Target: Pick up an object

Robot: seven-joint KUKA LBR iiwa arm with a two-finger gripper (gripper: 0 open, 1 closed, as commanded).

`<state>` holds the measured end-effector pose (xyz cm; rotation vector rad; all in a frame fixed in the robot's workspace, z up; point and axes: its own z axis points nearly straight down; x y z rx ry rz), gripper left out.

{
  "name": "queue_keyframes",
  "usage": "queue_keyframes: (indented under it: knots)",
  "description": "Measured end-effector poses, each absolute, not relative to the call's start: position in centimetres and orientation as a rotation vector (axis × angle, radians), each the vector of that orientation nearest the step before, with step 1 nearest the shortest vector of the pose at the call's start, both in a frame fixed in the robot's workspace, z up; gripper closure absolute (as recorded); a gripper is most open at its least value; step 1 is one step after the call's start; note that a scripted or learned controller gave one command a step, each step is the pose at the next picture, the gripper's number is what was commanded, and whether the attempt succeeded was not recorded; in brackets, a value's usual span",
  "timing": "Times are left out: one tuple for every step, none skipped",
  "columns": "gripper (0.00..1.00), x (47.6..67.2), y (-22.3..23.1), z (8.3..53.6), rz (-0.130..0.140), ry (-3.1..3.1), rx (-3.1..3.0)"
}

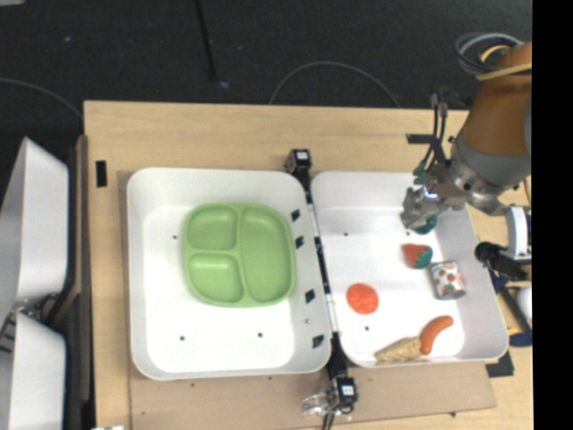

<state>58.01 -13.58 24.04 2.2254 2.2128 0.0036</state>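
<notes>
We see the end effector [419,215] low in the right bin [376,195], grip state unclear, just above the strawberry [417,255]; nothing looks lifted, so the pick remains.

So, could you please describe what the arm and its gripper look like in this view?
The arm is grey with a broad orange band above the wrist. Thin dark cables run beside it. The gripper is small, metallic grey, with a teal tint at its tip.
</notes>
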Motion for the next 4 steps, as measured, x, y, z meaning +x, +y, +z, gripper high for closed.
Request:
queue_keyframes:
  knots:
    - [1.0, 59.2, -8.4, 25.2, 0.004, 2.228, 2.212]
    - [1.0, 60.5, -4.2, 25.3, 0.003, 2.228, 2.214]
    - [1.0, 60.9, 0.9, 24.1, 0.0, 2.229, 2.215]
    - [1.0, 61.7, 5.8, 25.1, 0.004, 2.229, 2.213]
